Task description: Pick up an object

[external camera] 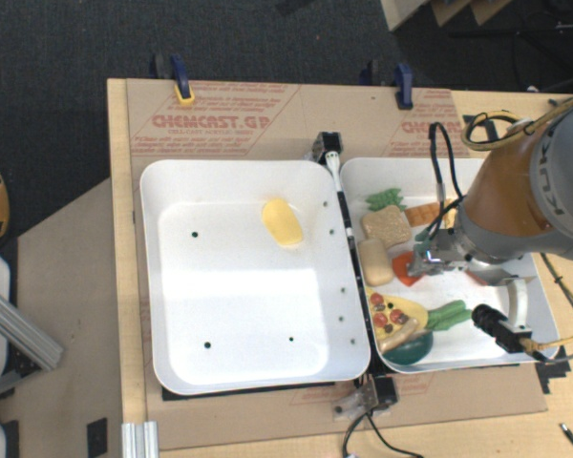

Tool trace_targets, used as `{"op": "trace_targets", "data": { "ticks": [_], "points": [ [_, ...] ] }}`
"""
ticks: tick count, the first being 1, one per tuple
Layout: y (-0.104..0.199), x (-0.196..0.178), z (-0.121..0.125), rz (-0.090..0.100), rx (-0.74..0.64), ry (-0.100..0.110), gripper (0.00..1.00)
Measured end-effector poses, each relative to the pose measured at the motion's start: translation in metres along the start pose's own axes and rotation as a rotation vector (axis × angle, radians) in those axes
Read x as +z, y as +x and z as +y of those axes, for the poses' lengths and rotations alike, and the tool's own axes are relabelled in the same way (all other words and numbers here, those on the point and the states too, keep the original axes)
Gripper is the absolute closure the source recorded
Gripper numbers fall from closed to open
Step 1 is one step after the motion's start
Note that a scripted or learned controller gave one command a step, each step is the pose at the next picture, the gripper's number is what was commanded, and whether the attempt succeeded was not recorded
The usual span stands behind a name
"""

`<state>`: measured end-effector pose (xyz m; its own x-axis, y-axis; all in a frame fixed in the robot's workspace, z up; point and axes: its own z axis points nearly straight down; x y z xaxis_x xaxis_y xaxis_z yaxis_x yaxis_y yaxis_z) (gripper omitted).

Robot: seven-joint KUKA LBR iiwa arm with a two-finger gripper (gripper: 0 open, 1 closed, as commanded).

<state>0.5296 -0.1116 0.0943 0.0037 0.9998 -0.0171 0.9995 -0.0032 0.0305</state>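
From my remote seat, I saw the arm (520,194) reaching in from the right of the frame and hanging low over the right bin (544,337), which made sense, since nearly everything worth grabbing was heaped there. Its gripper (427,256) sat at the centre-right of the frame, down among the toys, right beside a red piece (407,270). I could not tell how its pincer stood: the wrist and cabling covered it, and nothing showed plainly held.

The crowding explained the awkward pose. A tan bread slice (387,224) lay at the upper left of that bin, with a green leafy toy (386,198) above it and an orange piece (421,215) just to its right. A pale bread roll (373,261) lay along the bin's left wall, touching the red piece. Lower down, a pizza slice (394,316) rested against a teal bowl (408,349), with a green vegetable (449,315) beside them.

The left bin (172,284) held one yellow lemon-like toy (283,222) in its upper middle, well apart from the arm.

I judged the red piece the likely target, and the roll touching it a risk of a bungled grasp.
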Motion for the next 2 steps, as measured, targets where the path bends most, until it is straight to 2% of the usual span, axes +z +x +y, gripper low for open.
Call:
{"op": "trace_targets", "data": {
  "ticks": [1, 2],
  "points": [
    [-0.0018, -0.0132, 0.0026, -0.001, 0.002, -0.006, 1.0],
    [-0.0013, -0.0114, 0.0016, 0.0, 0.002, -0.003, 0.0]
  ]
}}
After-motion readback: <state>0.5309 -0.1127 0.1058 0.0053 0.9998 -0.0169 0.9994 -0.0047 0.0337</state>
